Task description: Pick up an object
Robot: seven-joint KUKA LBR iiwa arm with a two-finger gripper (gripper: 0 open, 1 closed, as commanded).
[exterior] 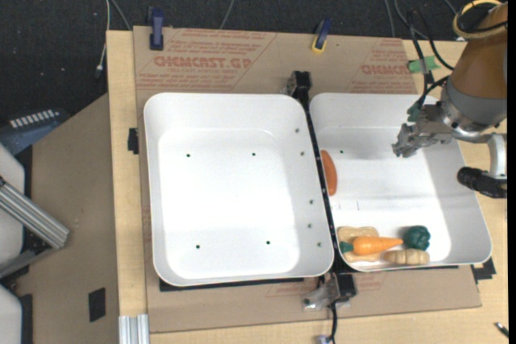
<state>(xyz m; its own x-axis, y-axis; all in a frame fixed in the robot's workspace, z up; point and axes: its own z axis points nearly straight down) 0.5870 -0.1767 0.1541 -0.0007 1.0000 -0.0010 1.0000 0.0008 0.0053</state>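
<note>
Carrot (pixel 376 246) lies at 6 o'clock in the right bin (pixel 451 197); gripper (pixel 405 142) hovers at 1 o'clock, touching nothing.

Arm (pixel 484 68) cut off by the right edge, only the wrist end and orange band in frame. Claw (pixel 405 142) small and dark, finger state unreadable. Orange sausage-like item (pixel 329 172) partly hidden behind the right bin's (pixel 451 197) left wall. Pale toy foods (pixel 359 234) under the carrot (pixel 376 245) overlap, too small to identify. Bench (pixel 210 56) lettering blurred.
</note>
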